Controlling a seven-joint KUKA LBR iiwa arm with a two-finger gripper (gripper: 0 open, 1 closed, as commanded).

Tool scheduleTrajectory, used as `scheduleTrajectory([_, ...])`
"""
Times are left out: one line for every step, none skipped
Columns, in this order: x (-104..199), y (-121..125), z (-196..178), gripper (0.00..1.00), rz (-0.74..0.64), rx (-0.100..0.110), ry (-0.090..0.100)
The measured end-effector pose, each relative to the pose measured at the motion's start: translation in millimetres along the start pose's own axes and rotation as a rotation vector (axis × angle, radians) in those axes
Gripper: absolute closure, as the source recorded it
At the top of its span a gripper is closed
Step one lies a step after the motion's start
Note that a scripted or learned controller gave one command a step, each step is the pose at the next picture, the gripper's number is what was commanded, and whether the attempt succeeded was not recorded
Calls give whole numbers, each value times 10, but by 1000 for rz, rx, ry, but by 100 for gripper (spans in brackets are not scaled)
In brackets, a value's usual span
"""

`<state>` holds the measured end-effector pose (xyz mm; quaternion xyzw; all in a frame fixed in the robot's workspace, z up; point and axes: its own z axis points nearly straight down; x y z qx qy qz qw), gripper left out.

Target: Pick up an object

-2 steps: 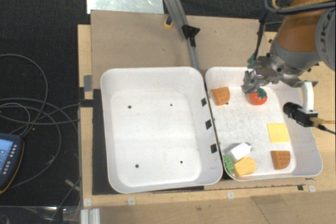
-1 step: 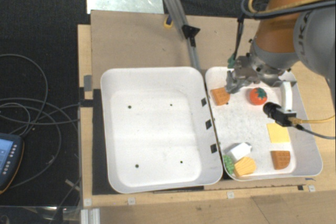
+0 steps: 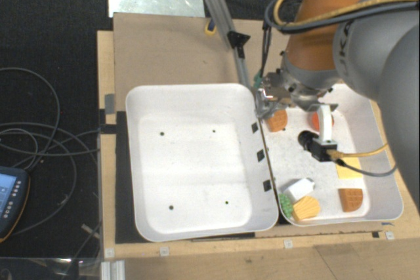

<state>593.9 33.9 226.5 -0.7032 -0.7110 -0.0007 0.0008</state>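
Observation:
My gripper (image 3: 268,101) hangs low over the upper left corner of the right bin (image 3: 387,197), close to the wall shared with the left bin. An orange rounded piece (image 3: 277,120) lies just below and to the right of it, partly covered by the gripper's metal parts; whether they touch I cannot tell. A red-orange piece (image 3: 315,120) sits a little further right, half hidden by the wrist. Toward the front of the bin lie a yellow flat piece (image 3: 348,165), an orange-brown block (image 3: 351,199), a white block (image 3: 300,189), a yellow-orange wedge (image 3: 306,208) and a small green thing (image 3: 287,205).
The left bin (image 3: 141,141) adjoins the right one along a raised shared rim (image 3: 262,160). A grey slanted pole (image 3: 216,3) crosses the back of the bench. The big arm covers the right bin's back half.

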Motion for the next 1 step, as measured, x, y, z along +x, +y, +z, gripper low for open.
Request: scheduleTrajectory([490,-12,-64,100,0,-2,0])
